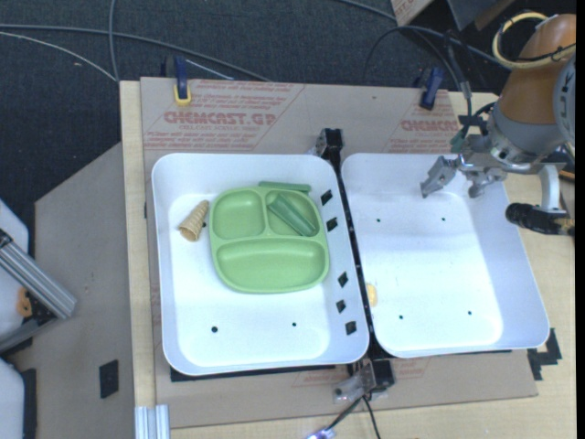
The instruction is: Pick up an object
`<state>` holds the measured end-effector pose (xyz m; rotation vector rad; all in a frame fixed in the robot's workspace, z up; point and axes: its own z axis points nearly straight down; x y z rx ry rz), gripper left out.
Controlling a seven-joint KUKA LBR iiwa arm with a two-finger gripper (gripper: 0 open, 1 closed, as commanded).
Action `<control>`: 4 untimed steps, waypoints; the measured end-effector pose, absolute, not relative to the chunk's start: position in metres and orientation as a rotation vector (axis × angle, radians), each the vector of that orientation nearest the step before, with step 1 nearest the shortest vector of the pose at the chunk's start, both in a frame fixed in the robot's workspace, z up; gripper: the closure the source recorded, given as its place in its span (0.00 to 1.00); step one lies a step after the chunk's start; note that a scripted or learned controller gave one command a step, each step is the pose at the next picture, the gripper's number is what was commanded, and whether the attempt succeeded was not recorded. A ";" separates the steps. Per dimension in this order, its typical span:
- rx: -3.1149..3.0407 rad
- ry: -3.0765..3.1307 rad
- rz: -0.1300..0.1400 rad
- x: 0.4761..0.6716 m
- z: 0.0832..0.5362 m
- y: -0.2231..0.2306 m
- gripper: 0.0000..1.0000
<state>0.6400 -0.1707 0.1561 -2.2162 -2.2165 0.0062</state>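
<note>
Overhead at the bench: gripper [454, 180] poised above the far right part of the right bin [494, 282], fingers spread apart, nothing between them. Grey arm [535, 90] with orange band reaching in from the right. Across in the left bin [183, 318], green divided plate [270, 263] lying flat near the middle, with a green piece [294, 213] resting in its far right compartment. Just left of the plate, small tan cone [193, 220] lying on its side on the bin floor. Between the two bins near the front, a tiny yellow object [370, 294], too small to identify.
</note>
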 end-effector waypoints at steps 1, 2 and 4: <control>-2.216 -2.220 0.004 0.647 0.097 -0.173 0.00; -2.220 -2.224 -0.002 0.649 0.113 -0.173 1.00; -2.225 -2.229 -0.008 0.646 0.224 -0.164 1.00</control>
